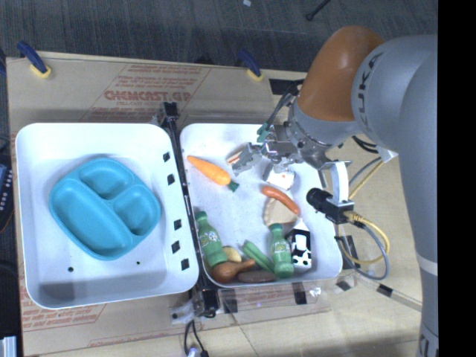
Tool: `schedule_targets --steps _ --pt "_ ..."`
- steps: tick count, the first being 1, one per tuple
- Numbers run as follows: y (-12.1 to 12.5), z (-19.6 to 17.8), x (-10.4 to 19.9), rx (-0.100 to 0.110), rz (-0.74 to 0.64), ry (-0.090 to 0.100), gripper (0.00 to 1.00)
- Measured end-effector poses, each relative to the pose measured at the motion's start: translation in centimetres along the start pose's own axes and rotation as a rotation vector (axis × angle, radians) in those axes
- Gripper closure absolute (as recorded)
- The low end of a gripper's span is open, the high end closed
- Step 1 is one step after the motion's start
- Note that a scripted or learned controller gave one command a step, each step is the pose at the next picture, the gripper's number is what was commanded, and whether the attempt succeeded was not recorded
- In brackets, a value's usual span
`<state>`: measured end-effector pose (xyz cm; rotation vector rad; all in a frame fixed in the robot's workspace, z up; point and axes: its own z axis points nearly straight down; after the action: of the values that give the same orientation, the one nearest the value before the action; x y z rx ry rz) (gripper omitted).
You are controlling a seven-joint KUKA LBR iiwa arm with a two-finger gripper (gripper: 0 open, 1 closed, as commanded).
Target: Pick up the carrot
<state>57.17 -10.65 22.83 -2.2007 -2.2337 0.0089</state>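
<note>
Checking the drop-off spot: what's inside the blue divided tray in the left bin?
The blue tray shows three bare compartments with nothing lying in them. It sits on the left bin; the bin floor under the tray is covered, so what lies beneath cannot be seen.

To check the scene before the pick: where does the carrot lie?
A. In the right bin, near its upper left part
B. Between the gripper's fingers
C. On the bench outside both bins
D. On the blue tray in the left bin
A: the carrot lies on the floor of the right bin, apart from the gripper.
</note>
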Motion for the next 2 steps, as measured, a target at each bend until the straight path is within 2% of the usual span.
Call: schedule_targets --steps 1,2 --pt "4.9 13.9 1.3 0.009 0.011 -0.001 0.0" --pt "5.1 12.4 1.3 0.005 0.002 -0.003 1.0"
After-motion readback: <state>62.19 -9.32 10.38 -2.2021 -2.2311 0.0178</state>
